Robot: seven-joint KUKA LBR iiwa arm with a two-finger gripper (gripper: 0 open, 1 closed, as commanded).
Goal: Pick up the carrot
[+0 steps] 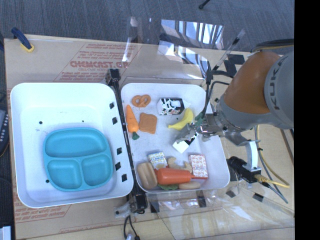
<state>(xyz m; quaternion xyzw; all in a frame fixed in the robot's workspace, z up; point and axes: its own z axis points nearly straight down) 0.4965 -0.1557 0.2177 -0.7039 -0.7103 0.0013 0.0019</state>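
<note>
The carrot [131,119] is a slim orange piece lying lengthwise against the left wall of the right bin [216,156], beside a brown toast slice [148,123]. My gripper [191,132] hangs low over the middle right of that bin. It is just below a yellow banana [182,120] and above a small white block [180,146]. A good hand's width of bin floor separates it from the carrot, which lies to its left. Nothing shows in its grasp.
The right bin also holds a pretzel [141,101], a black-and-white carton [171,106], a red-orange sausage [172,175] by a bun [146,174], and two small boxes [198,165]. A blue divided tray [77,157] lies in the left bin [25,104].
</note>
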